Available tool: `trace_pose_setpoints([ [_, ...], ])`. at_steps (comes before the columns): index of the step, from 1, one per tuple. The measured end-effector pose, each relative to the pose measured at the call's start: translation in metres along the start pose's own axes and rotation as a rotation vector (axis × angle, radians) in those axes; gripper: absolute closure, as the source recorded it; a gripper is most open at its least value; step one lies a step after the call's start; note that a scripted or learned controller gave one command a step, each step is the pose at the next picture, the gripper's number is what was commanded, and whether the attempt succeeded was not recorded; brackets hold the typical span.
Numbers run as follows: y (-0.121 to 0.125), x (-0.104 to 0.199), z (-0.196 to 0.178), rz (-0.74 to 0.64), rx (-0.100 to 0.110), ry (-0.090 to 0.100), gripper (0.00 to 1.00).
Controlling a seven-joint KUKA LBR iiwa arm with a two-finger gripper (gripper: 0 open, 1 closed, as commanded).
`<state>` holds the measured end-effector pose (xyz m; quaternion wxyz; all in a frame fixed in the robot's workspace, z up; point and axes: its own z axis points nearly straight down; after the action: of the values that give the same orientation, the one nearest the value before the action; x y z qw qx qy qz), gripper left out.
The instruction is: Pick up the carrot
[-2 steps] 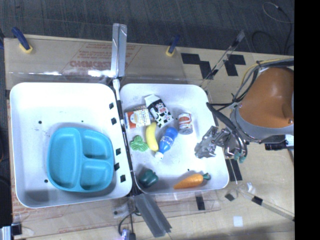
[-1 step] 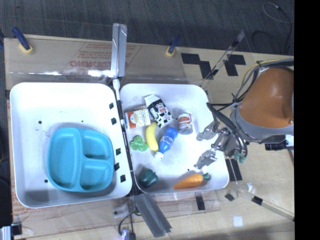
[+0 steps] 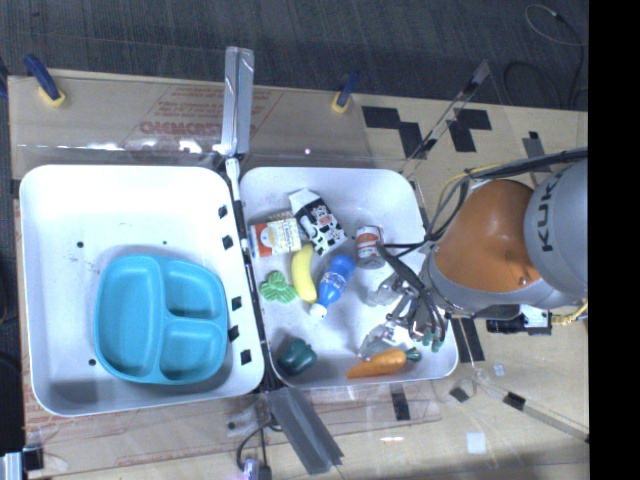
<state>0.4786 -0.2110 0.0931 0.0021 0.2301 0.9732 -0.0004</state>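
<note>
The end effector (image 3: 385, 338) sits just above the carrot (image 3: 378, 364) in the right bin (image 3: 428, 213). I cannot tell its grip.

The carrot (image 3: 381, 364) is a little orange one, lying on its side near the front edge of the right bin, over toward the right corner. It runs roughly left-right, tilted a bit, with the greenish end pointing right.
</note>
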Motion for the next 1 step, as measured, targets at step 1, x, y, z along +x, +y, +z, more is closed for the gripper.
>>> trace_pose_setpoints([
  [1, 0.0011, -0.0011, -0.0108, -0.005, 0.0, -0.002, 1.0],
])
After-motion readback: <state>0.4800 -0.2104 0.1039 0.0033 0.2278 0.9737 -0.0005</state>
